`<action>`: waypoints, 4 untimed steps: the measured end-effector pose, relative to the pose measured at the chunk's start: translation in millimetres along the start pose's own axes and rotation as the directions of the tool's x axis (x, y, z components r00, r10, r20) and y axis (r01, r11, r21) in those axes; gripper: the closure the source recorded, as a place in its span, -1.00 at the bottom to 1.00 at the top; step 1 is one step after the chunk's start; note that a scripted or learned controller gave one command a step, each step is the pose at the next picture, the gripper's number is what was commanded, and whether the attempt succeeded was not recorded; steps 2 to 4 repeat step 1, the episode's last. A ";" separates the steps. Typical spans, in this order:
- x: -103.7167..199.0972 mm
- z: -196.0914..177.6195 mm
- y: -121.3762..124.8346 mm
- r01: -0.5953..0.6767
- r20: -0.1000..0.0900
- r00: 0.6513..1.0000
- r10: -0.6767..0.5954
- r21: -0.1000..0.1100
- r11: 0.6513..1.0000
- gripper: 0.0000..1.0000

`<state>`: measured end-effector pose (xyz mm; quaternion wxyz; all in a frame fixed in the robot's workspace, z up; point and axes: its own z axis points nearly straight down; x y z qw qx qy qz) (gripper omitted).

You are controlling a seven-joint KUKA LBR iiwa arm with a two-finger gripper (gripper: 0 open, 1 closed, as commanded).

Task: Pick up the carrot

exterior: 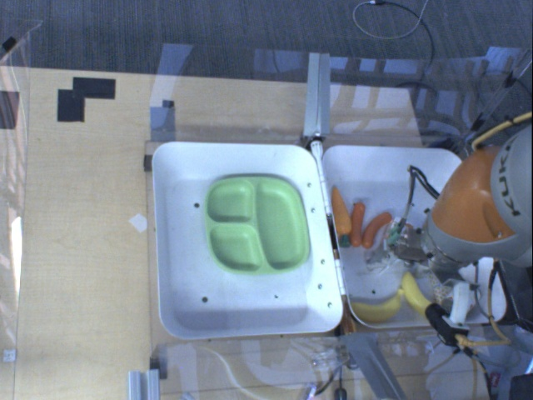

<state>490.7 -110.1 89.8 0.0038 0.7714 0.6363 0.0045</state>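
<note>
Plate (254, 223) in left bin (179, 302), carrots (358, 223) in right

Dark lettering is showing on the orange band (479, 198) of the arm (491, 215) at the right edge, cut off by the frame; a partial "KU" is appearing there. No other readable text, number or sign is showing.

Three carrots (357, 223), one banana (379, 307), one green plate (254, 223), two bins (175, 223).
</note>
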 end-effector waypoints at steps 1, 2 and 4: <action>0.9 -11.8 2.8 0.002 -0.001 1.000 -0.002 -0.007 1.000 1.00; 0.9 -11.8 2.8 0.002 -0.001 1.000 -0.002 -0.007 1.000 1.00; 0.9 -11.8 2.8 0.002 -0.001 1.000 -0.002 -0.007 1.000 1.00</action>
